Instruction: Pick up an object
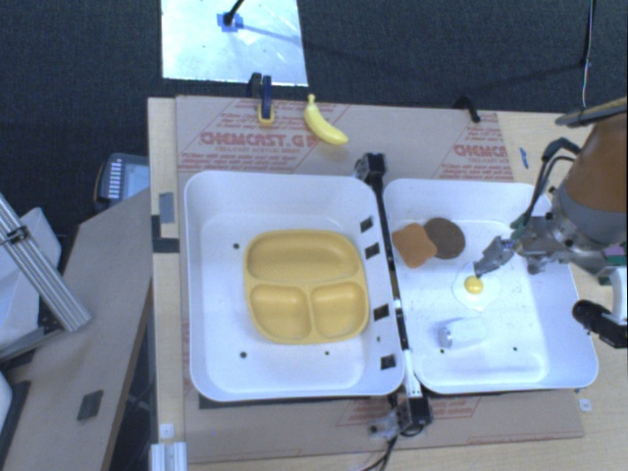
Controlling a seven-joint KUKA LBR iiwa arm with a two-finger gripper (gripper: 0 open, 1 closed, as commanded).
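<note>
Camera view | hand (488, 260) above fried egg (474, 289), right bin (559, 361) | grip state unclear

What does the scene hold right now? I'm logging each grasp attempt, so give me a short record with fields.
left bin: yellow divided tray
right bin: fried egg toy, tan slice, dark brown disc, small clear object
outside bins: banana on the board behind the left bin
gripper: low over the right bin, just above the fried egg toy
held object: none seen between the fingers
</note>
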